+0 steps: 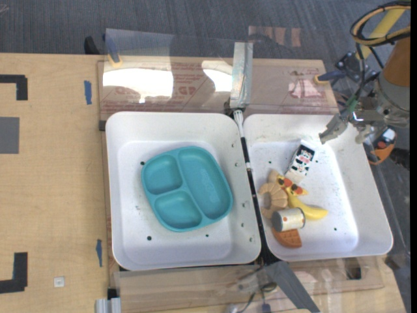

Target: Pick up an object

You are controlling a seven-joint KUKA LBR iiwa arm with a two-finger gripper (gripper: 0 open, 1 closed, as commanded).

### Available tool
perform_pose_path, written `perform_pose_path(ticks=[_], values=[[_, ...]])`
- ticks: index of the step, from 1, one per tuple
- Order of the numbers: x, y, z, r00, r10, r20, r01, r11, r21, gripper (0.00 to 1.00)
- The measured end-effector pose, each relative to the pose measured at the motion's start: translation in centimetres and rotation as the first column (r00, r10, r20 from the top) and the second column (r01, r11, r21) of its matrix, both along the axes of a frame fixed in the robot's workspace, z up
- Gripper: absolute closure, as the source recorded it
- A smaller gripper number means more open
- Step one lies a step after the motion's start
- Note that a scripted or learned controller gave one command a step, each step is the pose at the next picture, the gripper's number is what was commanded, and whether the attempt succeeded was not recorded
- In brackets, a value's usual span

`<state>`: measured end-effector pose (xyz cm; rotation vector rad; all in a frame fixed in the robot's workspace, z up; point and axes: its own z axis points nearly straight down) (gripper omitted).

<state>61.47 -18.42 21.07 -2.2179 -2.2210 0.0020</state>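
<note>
The right white bin (pixel 373 235) holds a small heap of objects. A white box with black print (pixel 301 160) lies tilted near its middle. Below it are a tan toy figure (pixel 276 192), a yellow banana (pixel 311 211), a silver can (pixel 288 220) on its side, and an orange piece (pixel 290 239). My gripper (pixel 345 133) hangs over the bin's upper right corner, up and to the right of the box. Its fingers are spread open with nothing between them.
The left white bin (pixel 124 243) holds a teal divided plate (pixel 187 188). A clear plastic wall (pixel 242 77) rises behind both bins. Cables and the arm's grey body (pixel 394 90) crowd the right edge. Bare bin floor lies right of the heap.
</note>
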Motion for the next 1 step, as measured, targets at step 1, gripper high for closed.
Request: perform_pose_path(ticks=[1], values=[[2.19, 5.38, -9.79, 1.000, 0.006, -0.012, -0.006, 1.000, 0.004, 0.00]])
